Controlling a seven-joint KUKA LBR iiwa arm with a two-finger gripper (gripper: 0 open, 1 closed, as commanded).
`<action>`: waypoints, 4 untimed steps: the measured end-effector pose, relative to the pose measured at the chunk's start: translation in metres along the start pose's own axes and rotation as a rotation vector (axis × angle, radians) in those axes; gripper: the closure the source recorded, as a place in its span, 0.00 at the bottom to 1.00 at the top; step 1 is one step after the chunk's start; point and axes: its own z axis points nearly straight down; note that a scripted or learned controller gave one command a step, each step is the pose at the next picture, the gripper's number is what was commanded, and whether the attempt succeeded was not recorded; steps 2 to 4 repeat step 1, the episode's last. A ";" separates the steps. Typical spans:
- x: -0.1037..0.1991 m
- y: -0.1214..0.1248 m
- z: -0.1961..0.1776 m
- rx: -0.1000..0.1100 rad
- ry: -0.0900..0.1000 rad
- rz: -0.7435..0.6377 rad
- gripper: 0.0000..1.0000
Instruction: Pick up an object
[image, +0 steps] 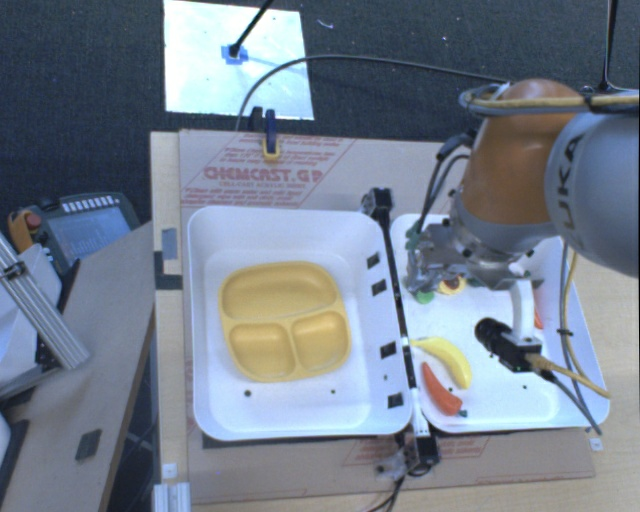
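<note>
Found the gripper low over the right bin, at about 10 o'clock of that bin, hung from the arm reaching in from 3 o'clock. Cannot tell whether released or clenched, since wrist hardware masks it at this slant. Saw nothing visibly held.

Located the candidate picks, all in the right bin:
- small green piece at the gripper's 6 o'clock, touching or just short of it, cannot say which
- small yellow-and-red piece just beside the green one at its 3 o'clock, too small to name
- banana at 7 o'clock of the bin, near the wall shared with the other bin
- red pepper just beside the banana at its 6 o'clock

Judged the green piece the likely target, going by the gripper directly over it. Judged the low pose a grasp attempt rather than transit. Flagged the near bin wall as a crowding risk.

Logged the left bin with a yellow divided plate, three compartments, lying flat at centre. Well apart from the gripper, so probably not this attempt's object.

Read "CHEMCAST GP" in red on the cardboard sheet under the bins, at 12 o'clock of the left bin. Could not read the finer print around it. Made out part of "KUKA" on the grey arm casing. Noted a teach pendant at 9 o'clock of the view, screen text unreadable.
</note>
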 end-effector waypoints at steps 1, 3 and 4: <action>0.048 0.010 0.024 0.001 0.001 -0.001 1.00; 0.048 0.010 0.024 0.001 0.001 -0.001 1.00; 0.048 0.010 0.024 0.001 0.001 -0.001 1.00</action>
